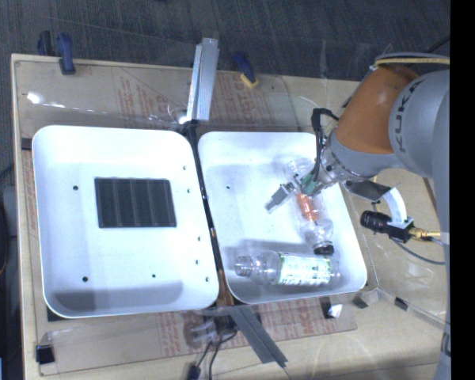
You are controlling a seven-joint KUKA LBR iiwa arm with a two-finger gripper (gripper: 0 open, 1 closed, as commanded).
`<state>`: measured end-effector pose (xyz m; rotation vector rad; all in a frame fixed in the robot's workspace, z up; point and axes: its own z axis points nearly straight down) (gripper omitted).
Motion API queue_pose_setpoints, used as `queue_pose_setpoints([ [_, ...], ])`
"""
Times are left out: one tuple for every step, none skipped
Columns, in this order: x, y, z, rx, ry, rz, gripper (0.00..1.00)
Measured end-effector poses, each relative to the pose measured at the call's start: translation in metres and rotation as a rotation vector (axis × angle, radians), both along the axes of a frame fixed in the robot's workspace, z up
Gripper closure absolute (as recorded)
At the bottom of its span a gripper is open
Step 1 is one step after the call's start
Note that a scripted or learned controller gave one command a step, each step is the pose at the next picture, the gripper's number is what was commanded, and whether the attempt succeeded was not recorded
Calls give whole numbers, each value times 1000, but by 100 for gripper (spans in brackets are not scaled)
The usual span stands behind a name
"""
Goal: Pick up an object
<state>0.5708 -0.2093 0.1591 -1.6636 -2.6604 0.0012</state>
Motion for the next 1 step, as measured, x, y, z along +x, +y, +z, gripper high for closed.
queue_pose_setpoints([
  [-3, -2, 11, -3, -4, -59, 0],
])
